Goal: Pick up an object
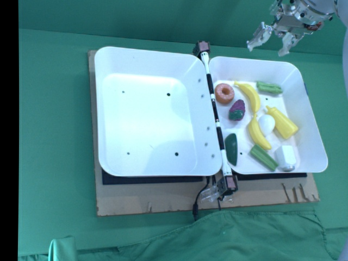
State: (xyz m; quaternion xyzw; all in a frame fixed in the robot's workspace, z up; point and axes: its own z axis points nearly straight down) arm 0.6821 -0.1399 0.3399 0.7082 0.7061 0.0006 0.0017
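Observation:
My gripper (271,43) hangs high above the far edge of the right bin (314,145), open with nothing between its fingers. Below it the right bin holds several toys: an orange donut (224,93), a purple-and-green fruit (237,110), two yellow bananas (249,95) (258,134), a small green vegetable (269,87), a white egg (266,123), a yellow bottle (283,122), a dark green avocado shape (231,148), a green cucumber piece (263,157) and a white block (286,157).
The left bin (152,113) sits beside the right one, split from it by a black-and-white bar (214,113). Both rest on a cardboard sheet (163,203) over green cloth. A cable clip (220,188) lies at the front between the bins.

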